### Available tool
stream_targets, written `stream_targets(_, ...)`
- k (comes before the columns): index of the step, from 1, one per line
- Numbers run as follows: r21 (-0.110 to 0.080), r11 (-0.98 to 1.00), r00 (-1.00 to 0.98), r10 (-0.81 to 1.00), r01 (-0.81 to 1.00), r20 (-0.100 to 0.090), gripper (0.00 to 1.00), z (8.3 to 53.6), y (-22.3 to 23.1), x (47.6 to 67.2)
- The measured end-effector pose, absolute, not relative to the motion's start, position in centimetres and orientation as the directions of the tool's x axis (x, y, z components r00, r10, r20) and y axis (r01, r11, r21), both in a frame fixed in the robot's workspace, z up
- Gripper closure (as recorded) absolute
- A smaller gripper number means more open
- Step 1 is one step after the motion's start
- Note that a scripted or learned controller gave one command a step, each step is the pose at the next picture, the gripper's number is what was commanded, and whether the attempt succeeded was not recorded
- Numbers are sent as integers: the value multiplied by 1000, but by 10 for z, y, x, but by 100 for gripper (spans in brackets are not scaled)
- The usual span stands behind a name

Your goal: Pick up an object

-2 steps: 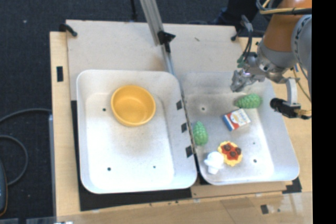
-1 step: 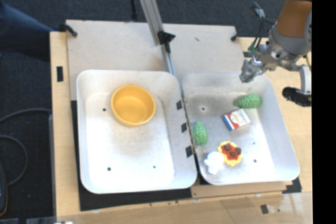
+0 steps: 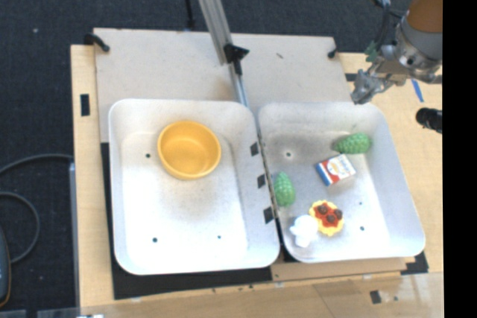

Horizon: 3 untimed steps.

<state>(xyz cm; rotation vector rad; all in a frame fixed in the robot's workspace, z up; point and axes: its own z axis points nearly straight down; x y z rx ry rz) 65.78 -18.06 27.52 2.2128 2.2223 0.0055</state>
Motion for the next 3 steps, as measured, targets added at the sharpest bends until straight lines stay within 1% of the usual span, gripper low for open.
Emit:
stream_targets(1, 0, 6, -6, 1000, 1000, 0, 100, 261, -129, 666)
stream_targets(2, -1, 5, -5, 1000, 1000, -1, 100, 251, -83, 664)
stream_targets(3, -2, 6, -6, 1000, 1000, 0, 100, 241, -27, 666)
